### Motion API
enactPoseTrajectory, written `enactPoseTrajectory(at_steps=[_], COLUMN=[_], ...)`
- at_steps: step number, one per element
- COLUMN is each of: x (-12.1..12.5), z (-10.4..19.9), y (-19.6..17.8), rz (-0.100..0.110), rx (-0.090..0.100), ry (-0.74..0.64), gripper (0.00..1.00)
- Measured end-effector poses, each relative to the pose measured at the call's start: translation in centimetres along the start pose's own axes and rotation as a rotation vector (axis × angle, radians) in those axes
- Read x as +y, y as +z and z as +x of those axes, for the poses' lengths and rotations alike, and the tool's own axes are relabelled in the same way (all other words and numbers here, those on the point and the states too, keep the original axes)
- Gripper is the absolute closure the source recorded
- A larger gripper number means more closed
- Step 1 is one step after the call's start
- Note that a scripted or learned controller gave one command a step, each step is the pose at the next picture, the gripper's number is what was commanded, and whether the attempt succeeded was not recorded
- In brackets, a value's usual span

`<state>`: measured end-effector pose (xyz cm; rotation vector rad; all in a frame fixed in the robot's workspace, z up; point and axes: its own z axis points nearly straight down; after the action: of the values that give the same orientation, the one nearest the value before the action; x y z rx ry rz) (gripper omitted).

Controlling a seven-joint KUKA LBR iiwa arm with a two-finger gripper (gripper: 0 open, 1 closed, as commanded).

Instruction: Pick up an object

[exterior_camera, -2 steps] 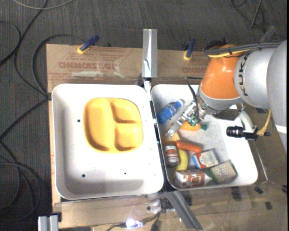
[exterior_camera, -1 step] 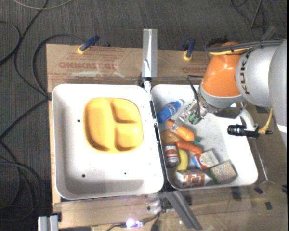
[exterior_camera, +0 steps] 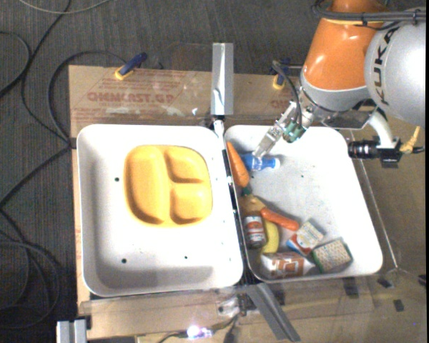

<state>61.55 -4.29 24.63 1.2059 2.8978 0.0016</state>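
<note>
Blue plastic bottle (exterior_camera: 261,163) lies flat, long axis left-right, white cap pointing right; the end effector (exterior_camera: 263,147) sits just above it, grip state unclear.

You had two white bins on the bench: the left bin (exterior_camera: 93,213) held one yellow divided tray (exterior_camera: 169,184). The right bin (exterior_camera: 343,199) held two carrots, one (exterior_camera: 237,164) by the divider and one (exterior_camera: 279,219) lower down, one blue bottle (exterior_camera: 261,163), one small brown bottle (exterior_camera: 254,224), and roughly four more packets, too crowded to count exactly.
</note>
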Motion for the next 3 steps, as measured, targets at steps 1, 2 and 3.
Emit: enactPoseTrajectory(at_steps=[1, 2, 3], x=[0.0, -6.9, -13.6], z=[0.0, -1.5, 1.9], y=[0.0, 6.7, 13.9], rz=[0.001, 0.003, -0.011], rx=[0.001, 0.001, -0.015], ry=[0.0, -0.062, -0.276], gripper=[0.0, 0.0, 0.0])
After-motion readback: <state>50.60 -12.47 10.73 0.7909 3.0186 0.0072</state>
